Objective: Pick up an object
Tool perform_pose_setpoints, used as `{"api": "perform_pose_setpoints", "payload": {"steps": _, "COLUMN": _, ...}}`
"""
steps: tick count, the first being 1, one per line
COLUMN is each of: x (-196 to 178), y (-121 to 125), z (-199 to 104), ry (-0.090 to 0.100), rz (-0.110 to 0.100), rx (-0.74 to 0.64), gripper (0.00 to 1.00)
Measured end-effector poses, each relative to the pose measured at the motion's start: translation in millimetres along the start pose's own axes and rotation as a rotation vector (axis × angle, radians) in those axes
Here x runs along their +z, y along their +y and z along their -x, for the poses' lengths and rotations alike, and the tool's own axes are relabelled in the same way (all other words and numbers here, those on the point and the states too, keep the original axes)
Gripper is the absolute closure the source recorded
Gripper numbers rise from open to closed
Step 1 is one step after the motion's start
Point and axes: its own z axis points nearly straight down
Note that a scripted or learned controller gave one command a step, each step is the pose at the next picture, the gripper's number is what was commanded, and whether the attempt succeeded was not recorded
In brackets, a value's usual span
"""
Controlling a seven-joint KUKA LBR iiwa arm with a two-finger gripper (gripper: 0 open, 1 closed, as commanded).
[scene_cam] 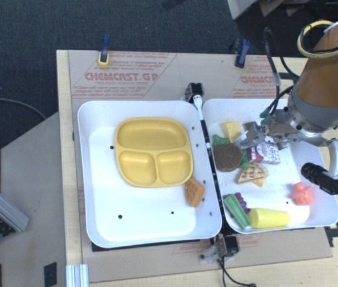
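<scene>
My gripper [257, 135] hangs low over the middle of the right bin [330, 220], below the grey and orange arm [324, 70]. It is just above a red and white packet [268, 154] and to the right of a pale yellow cheese wedge [233, 129]. Close by lie a round brown patty [227, 156], a green leafy piece [220, 141] and a pizza slice [252, 174]. I see nothing lifted clear of the bin floor.
Also in the right bin are a pink-orange lump [302, 194], a yellow cob-like piece [269, 217] and a green stalk [237, 210]. The left bin [97, 220] holds a yellow divided tray [154, 151] and a brown waffle piece [194, 191].
</scene>
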Motion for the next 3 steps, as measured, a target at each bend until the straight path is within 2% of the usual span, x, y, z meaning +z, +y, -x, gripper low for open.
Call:
{"api": "perform_pose_setpoints", "payload": {"steps": 2, "x": 16.0, "y": 80.3, "z": -84.2, "ry": 0.000, "rz": -0.001, "rx": 0.001, "gripper": 1.00}}
{"api": "perform_pose_setpoints", "payload": {"steps": 3, "x": 2.8, "y": 91.1, "z": -71.6, "ry": -0.001, "rz": -0.001, "rx": 0.006, "gripper": 1.00}}
